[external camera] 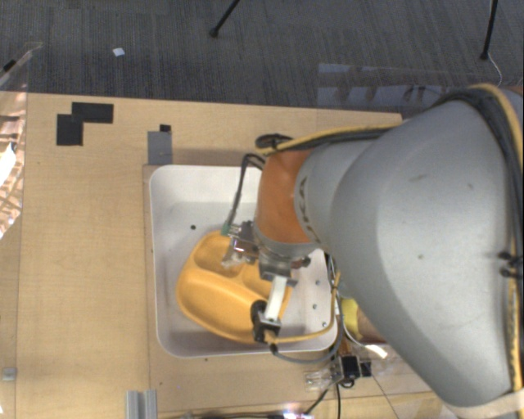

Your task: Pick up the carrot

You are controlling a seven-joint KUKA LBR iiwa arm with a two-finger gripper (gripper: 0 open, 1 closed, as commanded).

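Approach step: your claw (pixel 239 245), opening impossible to tell, hangs over the yellow object (pixel 205 290) in the left bin (pixel 164 237); the carrot is seemingly hidden by the arm (pixel 409 245), so locate it before closing.

Robot lab or test cell. A big grey industrial arm (pixel 426 245) reaches over a white bin (pixel 176 204) on a wood-look counter (pixel 82 270). Black tape marks (pixel 82 123) sit up-left of the bin, with a metal bracket (pixel 160 147) at its top-left corner. Beyond the bin: grey carpet (pixel 327 41) and thin stand legs (pixel 225 20). Loose cables (pixel 344 385) run below its right corner.
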